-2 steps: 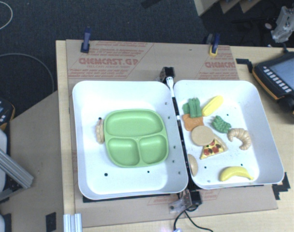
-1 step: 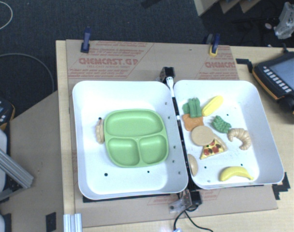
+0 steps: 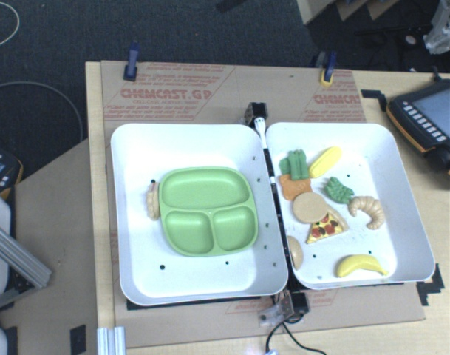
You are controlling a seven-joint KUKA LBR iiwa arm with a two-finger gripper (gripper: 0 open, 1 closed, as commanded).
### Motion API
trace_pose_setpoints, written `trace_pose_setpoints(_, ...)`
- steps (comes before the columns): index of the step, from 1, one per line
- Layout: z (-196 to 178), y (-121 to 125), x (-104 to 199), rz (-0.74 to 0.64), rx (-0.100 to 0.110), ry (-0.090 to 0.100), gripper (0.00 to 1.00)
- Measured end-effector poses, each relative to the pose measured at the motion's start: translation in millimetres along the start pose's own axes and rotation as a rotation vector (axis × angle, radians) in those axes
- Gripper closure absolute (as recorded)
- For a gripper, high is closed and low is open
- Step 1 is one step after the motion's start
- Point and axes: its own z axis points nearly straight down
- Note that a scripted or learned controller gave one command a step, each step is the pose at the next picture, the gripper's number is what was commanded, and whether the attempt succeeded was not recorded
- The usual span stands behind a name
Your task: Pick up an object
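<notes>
Overhead, the camera view took in two white bins side by side on a bench, and the round cracker (image 3: 309,207) in the right bin (image 3: 402,198) served as the marker for everything else. Just below and right of the cracker lay a pizza slice (image 3: 326,228), touching it. Above the cracker sat a carrot (image 3: 292,186) with its green top (image 3: 295,163) farther up, and a corn cob (image 3: 325,161) lay to the upper right. A broccoli piece (image 3: 339,191) rested just right of the cracker, with a croissant (image 3: 368,210) beyond it. A banana (image 3: 361,265) lay well below and right, near the bin's lower edge, and a pale oval piece (image 3: 295,251) lay below and left. Far left of the cracker, in the left bin (image 3: 128,198), a green tray (image 3: 208,210) with three compartments sat with a tan roll (image 3: 152,200) touching its left edge. Neither arm nor pincer was in the picture, so its state could not be told.
</notes>
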Motion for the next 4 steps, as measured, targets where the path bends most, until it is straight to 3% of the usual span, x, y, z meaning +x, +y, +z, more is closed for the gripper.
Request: trace_pose_setpoints(4,-44.1,3.2,-1.3,0.0,-0.021,-0.01,1.0)
